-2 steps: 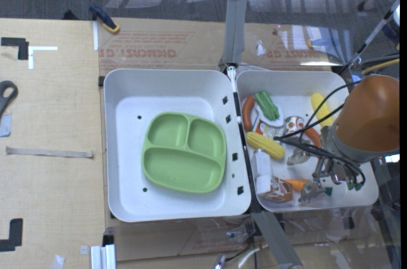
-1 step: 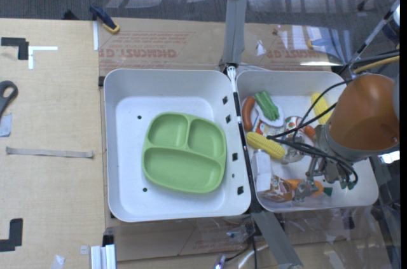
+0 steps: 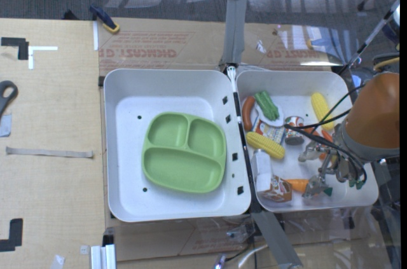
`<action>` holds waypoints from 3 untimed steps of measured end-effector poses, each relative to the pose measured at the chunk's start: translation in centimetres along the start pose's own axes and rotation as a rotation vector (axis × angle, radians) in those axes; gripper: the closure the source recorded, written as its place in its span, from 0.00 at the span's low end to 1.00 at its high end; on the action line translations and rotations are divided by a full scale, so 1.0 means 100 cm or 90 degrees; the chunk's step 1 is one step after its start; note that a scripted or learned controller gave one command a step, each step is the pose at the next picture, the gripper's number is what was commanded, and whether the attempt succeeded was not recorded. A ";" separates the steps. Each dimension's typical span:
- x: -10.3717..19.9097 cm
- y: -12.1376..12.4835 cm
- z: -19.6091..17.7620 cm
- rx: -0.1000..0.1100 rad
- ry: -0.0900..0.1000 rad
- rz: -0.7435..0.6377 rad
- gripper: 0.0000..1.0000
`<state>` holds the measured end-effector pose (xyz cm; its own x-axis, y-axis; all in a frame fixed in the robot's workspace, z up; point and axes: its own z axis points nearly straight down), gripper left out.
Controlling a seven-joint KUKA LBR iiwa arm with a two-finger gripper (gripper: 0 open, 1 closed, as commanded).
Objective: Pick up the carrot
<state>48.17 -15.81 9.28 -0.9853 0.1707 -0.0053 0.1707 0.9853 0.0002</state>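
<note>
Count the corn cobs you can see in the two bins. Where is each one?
2. One corn cob lies near the right bin's left wall, below the green vegetable. The other corn cob lies near the far right, beside the arm. The arm may hide more.

We see the small orange carrot (image 3: 296, 184) lying flat, tip toward nine o'clock, near the right bin's (image 3: 289, 78) six o'clock wall.

Glossy white plastic bins (image 3: 114, 134), matt green plastic plate (image 3: 184, 152), brown cardboard (image 3: 159, 48)
</note>
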 end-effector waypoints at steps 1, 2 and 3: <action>0.009 0.041 0.000 0.000 0.000 -0.080 0.00; 0.003 0.003 0.000 0.000 0.000 0.106 0.00; 0.001 0.003 -0.010 0.000 -0.004 0.104 1.00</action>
<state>48.18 -15.46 10.26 -0.9444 0.3285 -0.0112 0.3285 0.9445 0.0009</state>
